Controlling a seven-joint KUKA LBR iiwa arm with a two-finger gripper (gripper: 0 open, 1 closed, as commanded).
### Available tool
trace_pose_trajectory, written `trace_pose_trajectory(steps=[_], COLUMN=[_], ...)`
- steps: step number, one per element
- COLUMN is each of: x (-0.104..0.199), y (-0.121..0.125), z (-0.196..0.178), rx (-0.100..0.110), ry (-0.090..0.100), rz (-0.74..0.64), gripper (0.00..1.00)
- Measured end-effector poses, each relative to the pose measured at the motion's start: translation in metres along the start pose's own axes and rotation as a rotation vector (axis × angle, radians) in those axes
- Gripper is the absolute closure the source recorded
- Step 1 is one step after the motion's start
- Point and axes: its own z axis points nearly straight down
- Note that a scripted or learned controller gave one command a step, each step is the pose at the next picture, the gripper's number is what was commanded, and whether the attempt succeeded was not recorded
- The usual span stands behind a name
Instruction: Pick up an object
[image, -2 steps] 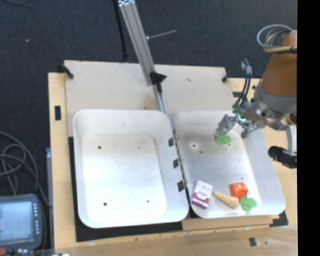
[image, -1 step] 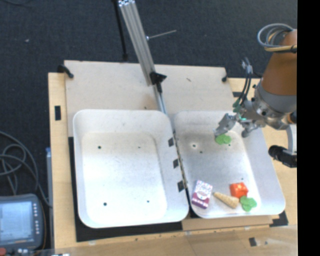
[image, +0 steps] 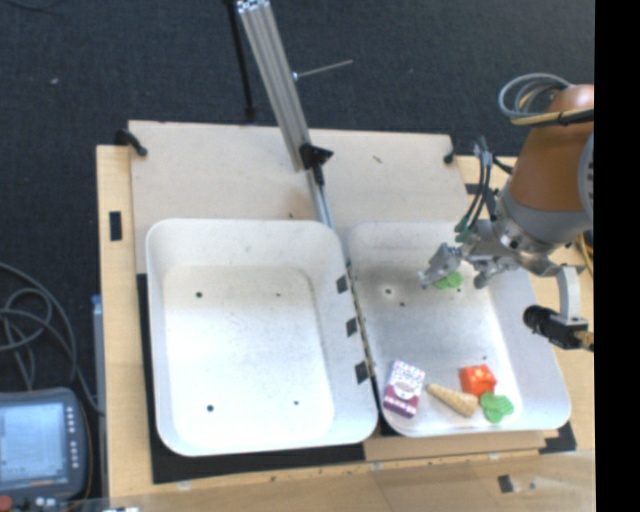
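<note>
- Green object (image: 449, 282): a small green piece in the upper part of the right bin (image: 400, 250), lying right at the tips of the tool (image: 453, 272). Treat this as the likeliest target, since the tool is on it.
- Tool: it sits low over the green object, with the grey fingers straddling or touching it. You cannot tell from this view whether the fingers have clenched on the piece or merely stand beside it, nor whether the piece has left the bin floor.
- Progress: the approach looks done (the tool is at the object). What remains, as far as you can judge, is a confirmed grip and the lift clear of the bin.
- Arm (image: 548, 175): grey with an orange band, reaching in from the right side over the right bin's rim.
- Other contents of the right bin: along the lower edge lie a purple-and-white carton (image: 403, 388), a tan cone-shaped piece (image: 453, 400), a red block (image: 477, 379) and a second green piece (image: 496, 406), all well apart from the tool.
- Left bin (image: 165, 250): set just beside the right one on the surface (image: 220, 170).
</note>
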Motion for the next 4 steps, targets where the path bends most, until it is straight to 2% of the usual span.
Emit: trace_pose_trajectory(steps=[2, 3, 4], x=[0.010, 0.009, 0.005], y=[0.002, 0.004, -0.001], z=[0.091, 0.077, 0.031], rx=[0.001, -0.007, -0.009], ry=[0.001, 0.001, 0.000], rz=[0.004, 0.012, 0.008], gripper=[0.00, 1.00, 1.00])
